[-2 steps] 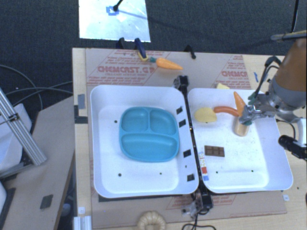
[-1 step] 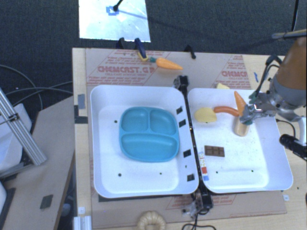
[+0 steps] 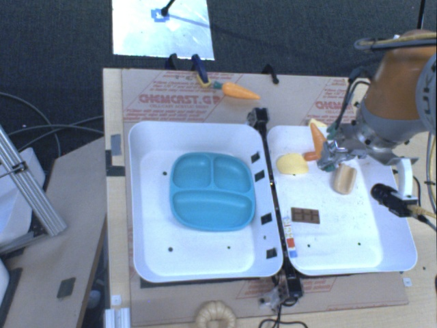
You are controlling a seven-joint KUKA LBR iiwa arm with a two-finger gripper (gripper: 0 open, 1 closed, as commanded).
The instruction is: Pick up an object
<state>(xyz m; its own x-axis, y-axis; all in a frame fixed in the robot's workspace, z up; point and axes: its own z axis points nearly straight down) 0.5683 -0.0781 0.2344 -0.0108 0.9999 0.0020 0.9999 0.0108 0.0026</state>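
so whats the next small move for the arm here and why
Probably a short drop straight down. The tool sits over the right bin, at the lower end of the orange carrot-shaped piece, with the yellow piece to its left and the tan cylinder just below. Nothing shows gripped yet, so lowering onto the carrot piece before closing seems the sensible step.
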